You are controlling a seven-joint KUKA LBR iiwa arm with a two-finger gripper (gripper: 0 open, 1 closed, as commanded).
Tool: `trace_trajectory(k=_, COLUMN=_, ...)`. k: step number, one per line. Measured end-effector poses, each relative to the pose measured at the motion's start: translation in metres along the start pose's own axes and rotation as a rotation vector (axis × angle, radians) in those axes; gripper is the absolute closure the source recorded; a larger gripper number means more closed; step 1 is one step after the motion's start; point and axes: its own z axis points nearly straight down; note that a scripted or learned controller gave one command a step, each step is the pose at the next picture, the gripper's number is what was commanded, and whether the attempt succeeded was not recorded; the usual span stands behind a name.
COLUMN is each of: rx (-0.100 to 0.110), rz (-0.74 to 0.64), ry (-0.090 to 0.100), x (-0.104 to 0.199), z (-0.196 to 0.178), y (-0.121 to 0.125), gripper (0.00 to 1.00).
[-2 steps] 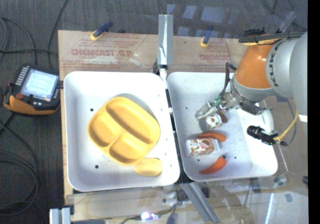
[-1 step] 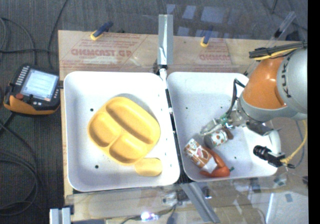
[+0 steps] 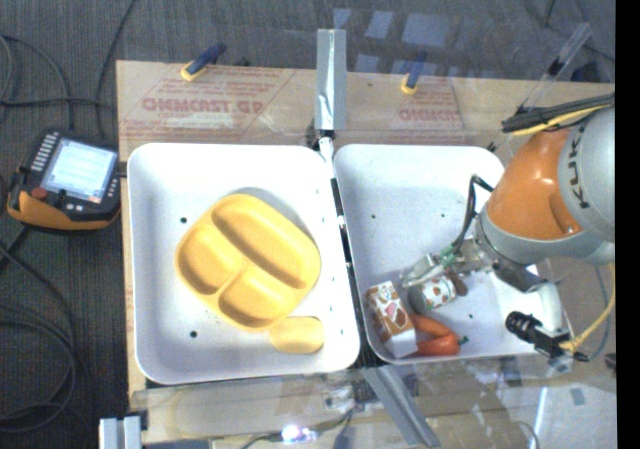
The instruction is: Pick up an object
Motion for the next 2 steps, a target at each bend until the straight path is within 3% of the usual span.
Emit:
trace_trajectory(k=1, rx=-0.002, rz=0.013, ry=-0.001, x=0.0065, z=-0.0006, y=-0.0195, gripper=0.00)
trace_trajectory(k=2, rx=-0.003, rz=0.014, ry=0.000, x=0.0057, z=-0.0099, y=-0.0186, gripper=1.00)
